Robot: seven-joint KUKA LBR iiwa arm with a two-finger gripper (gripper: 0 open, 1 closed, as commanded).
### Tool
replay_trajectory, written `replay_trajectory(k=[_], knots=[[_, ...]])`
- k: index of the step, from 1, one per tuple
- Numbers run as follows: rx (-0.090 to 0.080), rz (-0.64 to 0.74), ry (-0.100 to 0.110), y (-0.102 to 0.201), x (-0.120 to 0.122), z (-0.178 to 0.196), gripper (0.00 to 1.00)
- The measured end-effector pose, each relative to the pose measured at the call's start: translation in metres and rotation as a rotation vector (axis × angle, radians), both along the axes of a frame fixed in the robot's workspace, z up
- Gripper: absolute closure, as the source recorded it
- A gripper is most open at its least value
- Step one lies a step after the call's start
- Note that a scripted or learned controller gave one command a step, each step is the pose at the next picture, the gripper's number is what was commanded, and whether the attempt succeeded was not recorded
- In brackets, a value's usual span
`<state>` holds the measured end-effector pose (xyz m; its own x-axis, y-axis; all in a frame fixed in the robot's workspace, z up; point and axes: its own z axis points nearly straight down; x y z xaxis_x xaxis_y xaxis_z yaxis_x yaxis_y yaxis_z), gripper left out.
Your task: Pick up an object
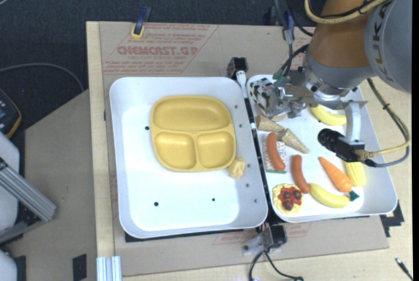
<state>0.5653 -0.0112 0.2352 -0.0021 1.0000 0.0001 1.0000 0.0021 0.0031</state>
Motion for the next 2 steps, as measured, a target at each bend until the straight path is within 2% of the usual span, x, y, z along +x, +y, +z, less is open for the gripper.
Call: replay_trajectory(k=[1, 2], knots=[[0.0, -0.002, 0.008, 0.005, 0.001, -0.017, 1.0], [0.0, -0.003, 0.002, -0.004, -0.006, -0.003, 1.0]])
